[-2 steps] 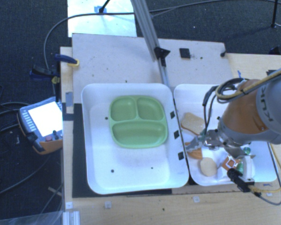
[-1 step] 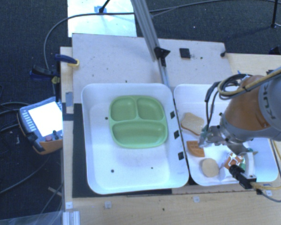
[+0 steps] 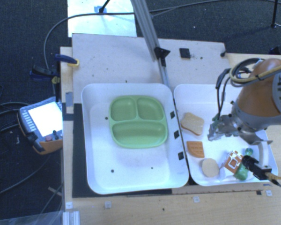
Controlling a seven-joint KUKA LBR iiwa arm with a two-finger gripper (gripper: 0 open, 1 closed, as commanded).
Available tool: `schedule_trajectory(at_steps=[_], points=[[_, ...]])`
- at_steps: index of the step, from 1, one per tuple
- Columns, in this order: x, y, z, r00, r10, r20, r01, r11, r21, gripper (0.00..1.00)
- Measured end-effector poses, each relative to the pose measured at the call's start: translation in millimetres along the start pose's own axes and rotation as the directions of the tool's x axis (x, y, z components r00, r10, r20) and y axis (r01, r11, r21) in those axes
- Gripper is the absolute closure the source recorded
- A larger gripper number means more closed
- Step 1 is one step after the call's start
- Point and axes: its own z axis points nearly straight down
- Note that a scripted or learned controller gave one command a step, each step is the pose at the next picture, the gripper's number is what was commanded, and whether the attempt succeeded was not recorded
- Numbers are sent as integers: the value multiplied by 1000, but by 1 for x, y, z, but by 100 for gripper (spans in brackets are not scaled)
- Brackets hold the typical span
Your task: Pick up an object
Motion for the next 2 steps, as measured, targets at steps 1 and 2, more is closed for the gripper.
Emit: schedule_trajectory(at_steps=[1, 2], points=[[5, -4, -61, 1000, -1, -1, 1, 1000, 0, 100], [4, -2, -86, 1000, -1, -1, 1, 1000, 3, 100]])
